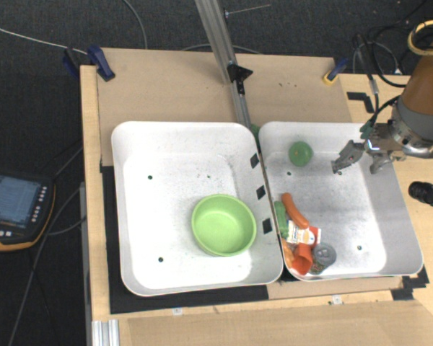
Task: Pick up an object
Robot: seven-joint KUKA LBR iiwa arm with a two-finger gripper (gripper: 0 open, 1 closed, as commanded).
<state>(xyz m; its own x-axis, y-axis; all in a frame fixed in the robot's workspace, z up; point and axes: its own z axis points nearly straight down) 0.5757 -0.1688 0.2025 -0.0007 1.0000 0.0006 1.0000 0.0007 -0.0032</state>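
My gripper (359, 161) hangs over the upper right part of the right bin (386, 215), its two fingers spread open with nothing between them. A small green ball (300, 153) lies in that bin to the left of the gripper, apart from it. In the bin's near left corner sits a cluster: an orange carrot-shaped piece (291, 209), an orange and white packet (302, 238) and a small grey round object (323, 254). A green bowl (224, 225) stands in the left bin (151, 193) near its front right.
A metal pole (220, 38) slants down from the top to the gap between the bins. Black clips (260, 190) line the divide. A handheld pendant (14, 207) lies off the bench at far left. Blue clamps (99, 62) hold the board's back corners.
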